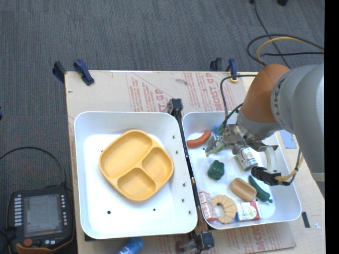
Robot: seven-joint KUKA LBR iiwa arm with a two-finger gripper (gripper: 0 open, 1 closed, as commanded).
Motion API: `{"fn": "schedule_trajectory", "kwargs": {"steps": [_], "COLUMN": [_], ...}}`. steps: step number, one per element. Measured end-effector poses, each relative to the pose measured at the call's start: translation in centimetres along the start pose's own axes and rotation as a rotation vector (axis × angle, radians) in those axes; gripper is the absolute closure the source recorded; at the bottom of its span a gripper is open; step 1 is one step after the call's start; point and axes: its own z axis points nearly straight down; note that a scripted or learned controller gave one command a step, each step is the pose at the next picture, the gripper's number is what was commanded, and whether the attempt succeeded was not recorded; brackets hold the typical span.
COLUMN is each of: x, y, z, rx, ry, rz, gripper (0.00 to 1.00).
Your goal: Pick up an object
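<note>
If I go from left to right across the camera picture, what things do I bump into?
Black screen box → yellow divided plate → orange sausage → green toy → brown bun

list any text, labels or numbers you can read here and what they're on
Red print on the cardboard sheet under the bins: upside down and too blurred to read.
Small carton in the right bin: label too small to read.
Teach pendant screen: unreadable.

Right bin (290,208) crowded: toys packed along near wall; left bin (87,194) open around yellow tray (136,164).
</note>
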Motion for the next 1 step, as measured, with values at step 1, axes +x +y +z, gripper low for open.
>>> {"fn": "schedule_trajectory", "kwargs": {"steps": [1], "x": [-5.66], "y": [3.65], "z": [0.93], "rx": [-0.003], "ry": [-0.001], "rz": [0.007], "gripper": [0.0]}}
